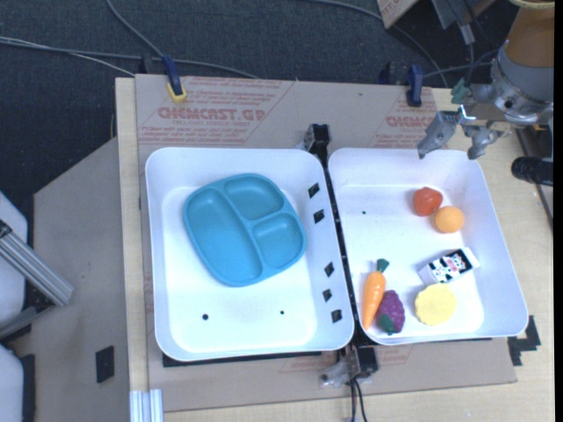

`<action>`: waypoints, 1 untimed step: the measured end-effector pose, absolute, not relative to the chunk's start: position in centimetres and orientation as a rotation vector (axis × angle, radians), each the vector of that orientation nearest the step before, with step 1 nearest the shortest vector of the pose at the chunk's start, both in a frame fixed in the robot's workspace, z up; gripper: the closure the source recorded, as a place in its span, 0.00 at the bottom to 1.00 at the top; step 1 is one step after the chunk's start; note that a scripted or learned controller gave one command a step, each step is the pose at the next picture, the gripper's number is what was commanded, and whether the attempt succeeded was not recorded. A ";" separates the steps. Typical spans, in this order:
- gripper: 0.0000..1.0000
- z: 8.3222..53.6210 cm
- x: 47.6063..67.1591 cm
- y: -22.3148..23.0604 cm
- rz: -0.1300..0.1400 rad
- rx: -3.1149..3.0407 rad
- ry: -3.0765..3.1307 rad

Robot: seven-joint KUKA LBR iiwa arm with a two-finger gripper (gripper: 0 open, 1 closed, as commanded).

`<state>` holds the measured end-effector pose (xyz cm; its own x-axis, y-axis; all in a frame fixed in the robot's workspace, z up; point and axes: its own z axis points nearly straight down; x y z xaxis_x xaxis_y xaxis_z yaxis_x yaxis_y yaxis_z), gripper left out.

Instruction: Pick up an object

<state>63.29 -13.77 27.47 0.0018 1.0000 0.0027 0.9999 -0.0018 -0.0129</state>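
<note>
Spread wide, the gripper point(456, 139) hangs at the upper rim of the right bin point(378, 172), its two fingers point(435, 136) splayed apart with nothing between them. It sits toward 1 o'clock in the camera view, and the grey arm point(525, 69) with its orange band reaches in from 2 o'clock.

Inside the right bin, the toy pieces lie well apart from the gripper. A red tomato point(427, 200) rests at about 12 o'clock of the bin's floor, and an orange ball-like fruit point(449, 220) lies just beside it toward 4 o'clock. Lower down, a small black-and-white patterned block point(447, 267) sits near the bin's right side, with a yellow round piece point(435, 306) just below it at 6 o'clock. At the bin's lower left lies a carrot point(374, 292), upright in the view with its green top toward 12 o'clock, and a purple bunch of grapes point(391, 311) touches its lower end on the right.

The left bin point(167, 297) holds a blue divided plate point(244, 228), lying flat in its upper half. Both bins rest on the desk point(220, 104), on a board printed with red lettering, which a blue-and-yellow clamp point(173, 78) grips at 11 o'clock.
</note>
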 end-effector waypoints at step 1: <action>0.00 28.2 63.5 -13.7 0.000 -2.220 -2.222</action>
<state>63.49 -13.74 28.18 -0.0007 1.0000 0.0007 1.0000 0.0007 -0.0005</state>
